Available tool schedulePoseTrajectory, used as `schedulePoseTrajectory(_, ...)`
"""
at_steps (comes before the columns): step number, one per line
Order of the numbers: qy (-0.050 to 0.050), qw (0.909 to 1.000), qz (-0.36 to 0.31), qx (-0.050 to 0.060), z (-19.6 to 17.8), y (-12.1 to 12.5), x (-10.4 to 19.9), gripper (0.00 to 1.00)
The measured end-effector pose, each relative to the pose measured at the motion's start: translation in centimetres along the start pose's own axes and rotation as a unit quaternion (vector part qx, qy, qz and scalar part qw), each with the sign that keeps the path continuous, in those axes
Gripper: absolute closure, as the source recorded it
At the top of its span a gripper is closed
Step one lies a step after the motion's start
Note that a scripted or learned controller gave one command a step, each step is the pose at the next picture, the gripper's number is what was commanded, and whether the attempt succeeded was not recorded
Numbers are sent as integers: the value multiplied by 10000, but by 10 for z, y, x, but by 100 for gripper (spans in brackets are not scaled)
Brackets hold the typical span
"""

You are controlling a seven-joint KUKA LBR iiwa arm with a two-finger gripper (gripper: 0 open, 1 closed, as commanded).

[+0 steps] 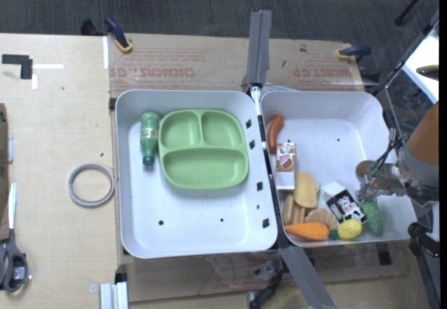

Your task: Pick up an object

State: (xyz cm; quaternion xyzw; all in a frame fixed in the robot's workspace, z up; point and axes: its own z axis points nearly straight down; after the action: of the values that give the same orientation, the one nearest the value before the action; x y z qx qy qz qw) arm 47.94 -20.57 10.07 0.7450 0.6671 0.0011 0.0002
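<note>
hovering at the right bin's [328, 101] four o'clock, the pincer [370, 185], its grip state unclear, risks slipping between the crowded green vegetable [372, 219] and milk carton [344, 205].

There are two shallow white bins [133, 182]. One green plastic plate with three parts [204, 148]. One small green bottle [149, 136]. One orange toy carrot [307, 231]. One yellow toy lemon [349, 229]. One grey tape ring [91, 184].

Right bin [328, 108] far half open
</note>
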Motion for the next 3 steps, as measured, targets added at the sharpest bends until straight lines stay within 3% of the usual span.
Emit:
schedulePoseTrajectory(1, 4, 10000, -3, 5, 0, 0, 0, 0)
schedulePoseTrajectory(2, -10, 9995, -320, -5, 9, 13, 67, 0)
schedulePoseTrajectory(3, -10, 9995, -318, -5, 9, 13, 67, 0)
